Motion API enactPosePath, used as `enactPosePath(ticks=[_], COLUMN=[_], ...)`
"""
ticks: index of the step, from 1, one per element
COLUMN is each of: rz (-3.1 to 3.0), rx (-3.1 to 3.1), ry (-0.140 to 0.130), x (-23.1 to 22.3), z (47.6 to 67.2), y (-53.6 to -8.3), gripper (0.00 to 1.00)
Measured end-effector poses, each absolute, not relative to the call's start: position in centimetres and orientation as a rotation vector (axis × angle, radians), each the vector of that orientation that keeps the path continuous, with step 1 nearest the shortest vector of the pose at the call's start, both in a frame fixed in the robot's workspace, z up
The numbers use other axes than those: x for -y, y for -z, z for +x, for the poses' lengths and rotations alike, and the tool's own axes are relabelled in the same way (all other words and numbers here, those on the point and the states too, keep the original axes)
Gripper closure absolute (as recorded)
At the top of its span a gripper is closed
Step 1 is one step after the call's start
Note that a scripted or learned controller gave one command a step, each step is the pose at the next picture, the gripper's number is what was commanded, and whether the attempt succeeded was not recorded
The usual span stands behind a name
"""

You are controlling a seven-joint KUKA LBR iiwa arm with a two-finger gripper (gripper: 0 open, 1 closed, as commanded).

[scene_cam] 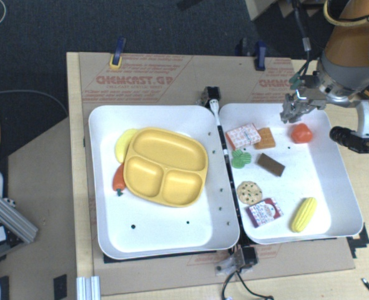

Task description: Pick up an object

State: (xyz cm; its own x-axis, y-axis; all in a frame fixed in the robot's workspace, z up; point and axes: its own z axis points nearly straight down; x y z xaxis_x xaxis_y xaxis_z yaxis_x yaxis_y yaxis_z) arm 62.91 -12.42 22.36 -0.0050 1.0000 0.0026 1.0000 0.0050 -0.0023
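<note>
The right bin [340,186] holds several small objects: a red tomato-like piece [301,133], a pink-and-white packet [243,135], an orange cracker [265,138], a green piece [240,159], a brown bar [271,164], a cookie [250,192], a red packet [263,212] and a yellow corn cob [303,214]. My gripper [294,109] hangs over the bin's far edge, just left of and above the red piece. Nothing shows between its fingers.
The left bin [103,186] holds a yellow divided tray [165,166], with a yellow piece [123,144] and an orange-red carrot-like piece [118,179] tucked at its left. Two clamps [116,53] stand at the board's far edge.
</note>
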Motion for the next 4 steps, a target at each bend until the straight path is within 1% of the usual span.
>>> enactPosePath(ticks=[1, 2, 3, 4], rz=[-2.215, -2.214, -2.212, -2.22], rx=[2.225, 2.224, 2.224, 2.22], ry=[0.0, -0.001, -0.002, -0.001], x=[7.7, 2.2, -2.5, -2.1], z=[61.8, 60.3, 56.4, 56.4], y=[-23.0, -22.8, -23.1, -23.1], gripper=[1.0, 1.0, 1.0, 1.0])
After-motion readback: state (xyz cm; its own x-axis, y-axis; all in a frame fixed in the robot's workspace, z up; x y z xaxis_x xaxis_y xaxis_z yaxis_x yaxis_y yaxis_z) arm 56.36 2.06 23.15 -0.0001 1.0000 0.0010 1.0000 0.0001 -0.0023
